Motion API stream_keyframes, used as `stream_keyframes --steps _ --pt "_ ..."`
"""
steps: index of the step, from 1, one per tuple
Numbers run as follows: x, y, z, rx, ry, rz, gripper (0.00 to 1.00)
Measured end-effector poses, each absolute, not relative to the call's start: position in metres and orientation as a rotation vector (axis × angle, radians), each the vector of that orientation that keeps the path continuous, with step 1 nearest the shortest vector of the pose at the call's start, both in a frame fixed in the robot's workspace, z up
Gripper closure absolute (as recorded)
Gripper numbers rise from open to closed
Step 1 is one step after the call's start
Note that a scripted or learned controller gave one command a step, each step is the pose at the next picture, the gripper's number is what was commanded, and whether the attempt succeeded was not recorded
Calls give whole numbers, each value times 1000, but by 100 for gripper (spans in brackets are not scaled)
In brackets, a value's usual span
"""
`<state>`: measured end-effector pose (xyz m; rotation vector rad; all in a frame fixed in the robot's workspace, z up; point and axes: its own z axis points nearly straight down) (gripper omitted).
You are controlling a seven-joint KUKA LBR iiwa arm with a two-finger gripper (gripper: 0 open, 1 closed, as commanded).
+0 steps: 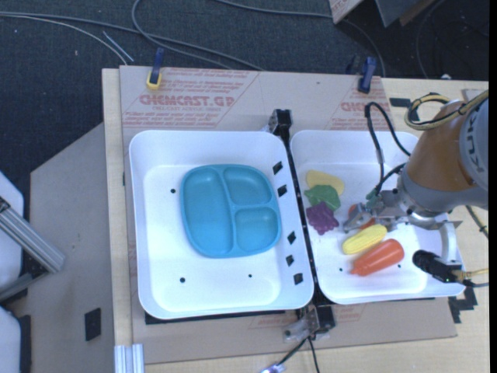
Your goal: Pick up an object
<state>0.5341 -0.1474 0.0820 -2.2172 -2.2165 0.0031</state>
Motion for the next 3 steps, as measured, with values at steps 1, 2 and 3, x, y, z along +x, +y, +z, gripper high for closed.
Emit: stream_keyframes --steps 1,2,3 --pt "536 -148 96 -2221 -2220 -2 100" --pt "527 -150 151 -2225 -2223 -3 100" --pt "529 -153 195 -2224 -2226 -5 100"
